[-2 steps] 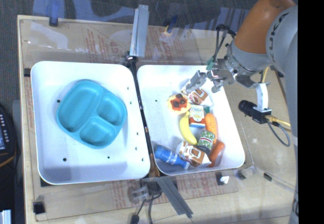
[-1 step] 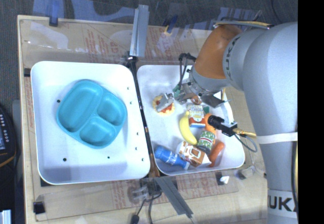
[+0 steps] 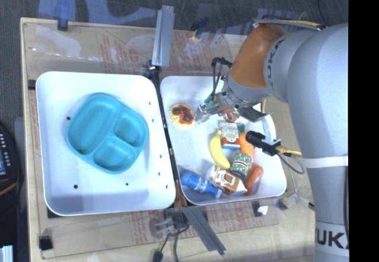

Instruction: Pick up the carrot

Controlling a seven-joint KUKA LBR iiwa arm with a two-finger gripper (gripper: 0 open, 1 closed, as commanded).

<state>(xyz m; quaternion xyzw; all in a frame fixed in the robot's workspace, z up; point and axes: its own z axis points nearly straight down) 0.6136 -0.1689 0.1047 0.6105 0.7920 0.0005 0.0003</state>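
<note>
Your carrot [image 3: 249, 166] lies in the right bin [image 3: 190, 86], toward its near right corner, an orange length running from beside the green can [image 3: 240, 164] down to a redder tip near the bin's wall. It is crowded: the can touches it on one side, the brown carton [image 3: 225, 179] sits just beside its lower end, and the banana [image 3: 218, 152] and the blue bottle [image 3: 193, 182] lie further toward the middle wall. The hand [image 3: 207, 109] hangs over the far part of that same bin, near the small pizza toy [image 3: 182, 114] and well apart from the carrot, and nothing shows between its tips; whether it is released or clenched you cannot tell from this slanted view. The left bin [image 3: 53, 86] carries the blue divided tray [image 3: 108, 131] and plays no part here. The main risk from here is a descent onto the wrong thing: if the hand drops where it hangs, it meets the pizza toy or bare bin floor. Over the carrot, the trouble is the crowding, since a tip may land on the can or carton and shove the pile, or close on two things at once. The bin's near wall also leaves little room on that side of the carrot.
</note>
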